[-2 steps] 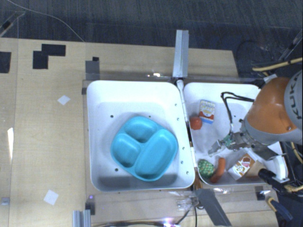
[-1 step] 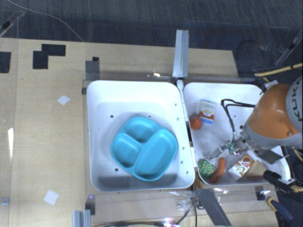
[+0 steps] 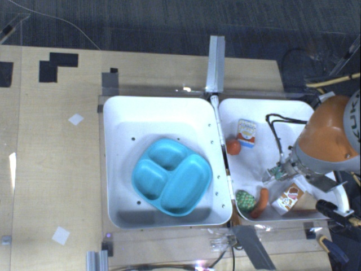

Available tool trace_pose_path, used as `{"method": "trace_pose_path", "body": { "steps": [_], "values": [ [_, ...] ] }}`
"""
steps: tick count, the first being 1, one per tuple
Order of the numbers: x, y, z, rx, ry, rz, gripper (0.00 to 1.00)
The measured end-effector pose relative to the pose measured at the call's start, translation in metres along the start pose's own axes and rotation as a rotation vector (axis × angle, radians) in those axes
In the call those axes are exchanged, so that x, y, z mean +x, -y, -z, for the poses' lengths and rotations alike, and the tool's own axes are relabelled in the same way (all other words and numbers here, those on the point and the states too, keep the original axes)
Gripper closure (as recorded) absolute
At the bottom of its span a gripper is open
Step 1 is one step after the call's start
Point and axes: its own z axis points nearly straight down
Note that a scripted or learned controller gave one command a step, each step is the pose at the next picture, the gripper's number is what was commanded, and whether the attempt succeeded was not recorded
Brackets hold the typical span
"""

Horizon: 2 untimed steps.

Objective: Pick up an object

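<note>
The arm (image 3: 333, 134) leans in from the right over the right bin (image 3: 293, 109), its orange band above the bin's far side. The left bin (image 3: 121, 114) holds a blue tray (image 3: 172, 176) with three compartments, lying well apart from the arm.

In the right bin the loose things sit toward the left and the near edge: a small carton (image 3: 246, 132) at the top, a red ball (image 3: 233, 147) just below it by the divider, a green piece (image 3: 245, 199) near the front corner, an orange sausage (image 3: 262, 201) touching or nearly touching it, and a brown packet (image 3: 289, 199) just to its right.

The gripper (image 3: 276, 174) hangs low over bare bin floor, above the sausage and packet. Its tip is small and muddled here, so whether it is spread or closed cannot be told; nothing appears to be caught in it.

This looks like the approach step, nothing yet lifted. Next, it likely needs to shift toward the near edge, settle over the sausage or packet, descend and close.
</note>
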Motion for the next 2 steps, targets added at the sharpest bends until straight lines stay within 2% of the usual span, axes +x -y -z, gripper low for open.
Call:
{"method": "trace_pose_path", "body": {
  "steps": [1, 2],
  "values": [
    [0.0, 0.0, 0.0, 0.0, 0.0, 0.0, 0.0],
    [0.003, 0.002, -0.013, 0.008, -0.003, -0.311, 0.0]
  ]
}}
